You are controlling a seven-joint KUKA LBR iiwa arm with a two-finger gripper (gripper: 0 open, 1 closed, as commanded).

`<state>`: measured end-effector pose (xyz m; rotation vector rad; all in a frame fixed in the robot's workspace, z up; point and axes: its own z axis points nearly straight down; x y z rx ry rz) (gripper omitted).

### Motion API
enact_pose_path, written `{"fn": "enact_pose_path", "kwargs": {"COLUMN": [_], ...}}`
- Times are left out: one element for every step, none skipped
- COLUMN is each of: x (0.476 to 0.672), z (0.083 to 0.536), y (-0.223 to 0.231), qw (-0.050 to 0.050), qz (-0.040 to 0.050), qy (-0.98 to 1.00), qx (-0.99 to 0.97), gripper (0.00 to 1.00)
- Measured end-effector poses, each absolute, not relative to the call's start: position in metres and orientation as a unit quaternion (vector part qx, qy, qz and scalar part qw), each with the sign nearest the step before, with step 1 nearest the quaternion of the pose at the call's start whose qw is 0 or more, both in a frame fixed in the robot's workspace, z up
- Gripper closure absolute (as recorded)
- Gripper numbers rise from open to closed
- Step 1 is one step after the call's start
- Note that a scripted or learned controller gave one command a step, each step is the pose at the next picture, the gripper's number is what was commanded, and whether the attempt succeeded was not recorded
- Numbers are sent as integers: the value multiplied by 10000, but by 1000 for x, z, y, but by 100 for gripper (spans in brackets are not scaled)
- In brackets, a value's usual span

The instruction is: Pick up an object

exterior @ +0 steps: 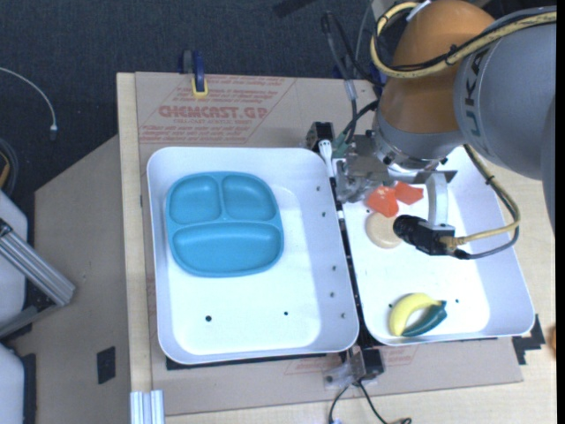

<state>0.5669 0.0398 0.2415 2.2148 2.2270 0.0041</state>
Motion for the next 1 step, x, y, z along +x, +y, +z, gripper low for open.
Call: {"fn": "enact_pose_path", "kwargs": {"x": [566], "z": [239], "y": [90], "qw": [1], "qz": [6], "qy": [7089], "qx": [7054], "gripper": [100]}}
